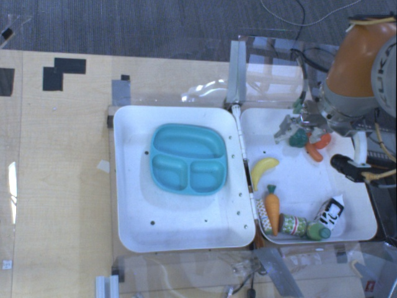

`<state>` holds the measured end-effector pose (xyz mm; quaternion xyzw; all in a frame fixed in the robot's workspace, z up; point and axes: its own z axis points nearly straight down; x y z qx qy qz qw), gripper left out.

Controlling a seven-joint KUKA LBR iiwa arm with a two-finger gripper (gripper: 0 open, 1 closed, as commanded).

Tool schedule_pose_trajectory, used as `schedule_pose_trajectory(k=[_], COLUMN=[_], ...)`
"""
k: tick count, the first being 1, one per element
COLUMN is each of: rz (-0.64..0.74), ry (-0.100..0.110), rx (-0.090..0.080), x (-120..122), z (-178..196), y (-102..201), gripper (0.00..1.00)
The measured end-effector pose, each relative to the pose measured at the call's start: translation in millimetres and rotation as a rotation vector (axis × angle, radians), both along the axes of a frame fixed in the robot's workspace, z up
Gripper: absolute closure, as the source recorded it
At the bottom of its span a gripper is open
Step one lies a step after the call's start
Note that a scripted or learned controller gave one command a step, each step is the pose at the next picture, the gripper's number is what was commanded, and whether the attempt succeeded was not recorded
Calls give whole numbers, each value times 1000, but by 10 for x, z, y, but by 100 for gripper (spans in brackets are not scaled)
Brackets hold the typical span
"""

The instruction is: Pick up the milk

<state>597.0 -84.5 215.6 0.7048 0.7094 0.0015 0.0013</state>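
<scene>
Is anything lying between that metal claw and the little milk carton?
In the camera view, between the end effector and the black-and-white milk carton, the white right bin's floor is mostly bare; an orange carrot-like toy lies near the end effector.

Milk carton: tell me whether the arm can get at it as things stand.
Probably yes. The milk lies at the right bin's near corner with open space above; only the bottle beside it crowds one side. The tool is at the far end.

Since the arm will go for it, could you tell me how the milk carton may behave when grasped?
The milk carton looks small, so probably light. It lies tilted against the right bin's wall, so it may slide or pivot. A green bottle sits close by and might get nudged.
</scene>
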Motion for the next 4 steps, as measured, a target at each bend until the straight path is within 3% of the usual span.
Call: schedule_pose_trajectory(k=[1,2,3,4], rz=[-26,62,160,66], ry=[2,-7,-9,-6], rx=[-1,-4,-4,-1], x=[-787,-1069,-1059,-647], z=[-495,-1269,-1266,-1272], y=[-608,-1023,-1206,-1194], gripper=[0,0,0,0])
